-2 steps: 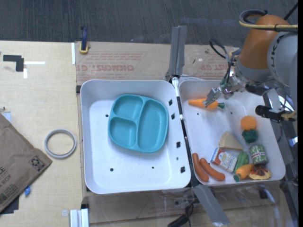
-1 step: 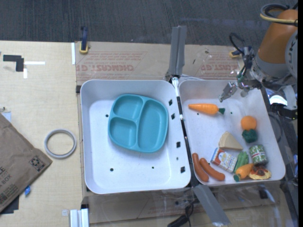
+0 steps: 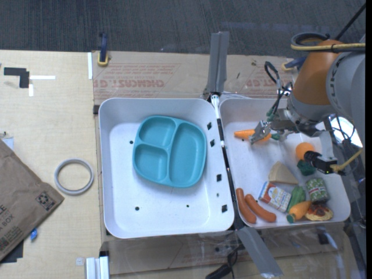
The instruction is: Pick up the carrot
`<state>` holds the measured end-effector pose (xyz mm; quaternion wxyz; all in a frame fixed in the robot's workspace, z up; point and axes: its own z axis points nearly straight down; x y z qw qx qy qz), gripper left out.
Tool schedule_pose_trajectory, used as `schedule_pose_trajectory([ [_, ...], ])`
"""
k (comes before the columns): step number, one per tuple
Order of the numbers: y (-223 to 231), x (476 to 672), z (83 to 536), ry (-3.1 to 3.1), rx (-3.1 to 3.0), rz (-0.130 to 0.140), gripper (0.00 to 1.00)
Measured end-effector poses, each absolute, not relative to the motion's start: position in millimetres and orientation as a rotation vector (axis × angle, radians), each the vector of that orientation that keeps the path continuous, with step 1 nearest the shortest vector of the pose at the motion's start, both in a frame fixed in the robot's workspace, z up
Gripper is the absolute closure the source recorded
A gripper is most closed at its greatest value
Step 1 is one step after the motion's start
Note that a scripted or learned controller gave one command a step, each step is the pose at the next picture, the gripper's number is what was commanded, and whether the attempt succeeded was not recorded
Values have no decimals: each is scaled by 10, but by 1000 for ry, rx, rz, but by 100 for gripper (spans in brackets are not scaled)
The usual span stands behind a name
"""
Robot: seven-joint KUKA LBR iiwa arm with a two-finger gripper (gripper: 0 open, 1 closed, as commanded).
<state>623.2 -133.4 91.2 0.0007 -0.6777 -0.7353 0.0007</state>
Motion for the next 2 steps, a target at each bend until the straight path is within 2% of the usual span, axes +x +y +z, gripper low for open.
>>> schedule_pose_trajectory([
  [1,-951,6590,923,-2057,-2376,1,0],
  [2,-953,6591,1018,-2061,-2374,3,100],
])
